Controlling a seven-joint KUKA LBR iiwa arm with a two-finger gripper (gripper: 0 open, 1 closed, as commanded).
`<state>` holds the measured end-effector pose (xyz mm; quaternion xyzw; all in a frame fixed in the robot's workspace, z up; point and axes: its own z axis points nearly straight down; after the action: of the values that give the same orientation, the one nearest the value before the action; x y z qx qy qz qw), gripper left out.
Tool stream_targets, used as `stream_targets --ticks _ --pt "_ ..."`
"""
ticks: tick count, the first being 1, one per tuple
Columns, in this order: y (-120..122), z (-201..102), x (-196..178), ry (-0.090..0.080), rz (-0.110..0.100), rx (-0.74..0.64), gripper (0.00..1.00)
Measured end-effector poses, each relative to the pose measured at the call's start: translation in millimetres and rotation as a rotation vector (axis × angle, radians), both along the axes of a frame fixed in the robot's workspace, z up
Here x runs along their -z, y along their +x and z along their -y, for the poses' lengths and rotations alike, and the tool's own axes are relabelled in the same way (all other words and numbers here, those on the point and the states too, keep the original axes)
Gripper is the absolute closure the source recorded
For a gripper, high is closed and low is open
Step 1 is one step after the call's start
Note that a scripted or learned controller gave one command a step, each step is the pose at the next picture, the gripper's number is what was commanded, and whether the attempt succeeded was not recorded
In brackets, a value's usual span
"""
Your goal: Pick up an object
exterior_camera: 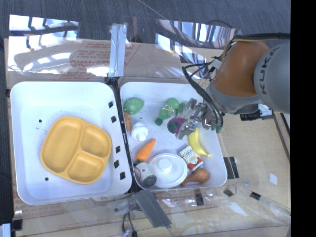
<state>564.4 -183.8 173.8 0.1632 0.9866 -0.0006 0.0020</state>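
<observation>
Claw (190,124) low in right bin (148,89), between purple toy (175,126) and banana (197,143); finger state cannot be told. Yellow tray (75,149) in left bin (29,98).

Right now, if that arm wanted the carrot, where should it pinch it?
Probably across the thick orange middle of the carrot, coming straight down from above. It lies flat and slanted in the right bin, so the fingers would close across its narrow width, with the plate close beside it.
</observation>
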Motion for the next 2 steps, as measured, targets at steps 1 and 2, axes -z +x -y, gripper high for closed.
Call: stream_targets --ticks 1,2 --pt "12.5 -33.6 -44.5 0.001 0.000 -0.032 1.00" --pt "52.3 -10.0 13.8 0.002 -0.008 -0.023 1.00"
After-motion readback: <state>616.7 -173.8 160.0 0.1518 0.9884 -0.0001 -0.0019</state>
